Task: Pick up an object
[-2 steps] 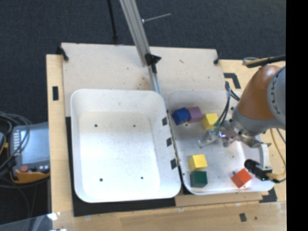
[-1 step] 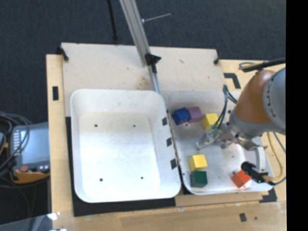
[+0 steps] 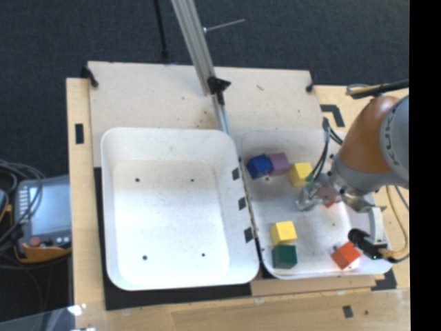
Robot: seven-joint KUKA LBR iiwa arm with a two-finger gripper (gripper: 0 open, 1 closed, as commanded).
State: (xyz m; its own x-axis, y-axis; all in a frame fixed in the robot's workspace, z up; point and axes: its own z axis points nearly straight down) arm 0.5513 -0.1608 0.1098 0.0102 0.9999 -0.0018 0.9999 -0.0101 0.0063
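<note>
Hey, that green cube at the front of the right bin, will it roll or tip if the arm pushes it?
The small green cube has flat faces, so it probably slides rather than rolls. It looks rigid, likely holding shape when squeezed. The yellow cube sits against it on the far side, so a push that way would probably move both.

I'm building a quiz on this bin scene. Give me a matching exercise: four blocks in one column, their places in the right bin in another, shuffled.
Blocks:
1. blue block
2. orange block
3. green block
4. purple block

Places:
A. near right corner
B. touching the blue block's right side
C. far left, closest to the divider
D. near edge, just below a yellow block

Pairs: 1-C, 2-A, 3-D, 4-B
</note>
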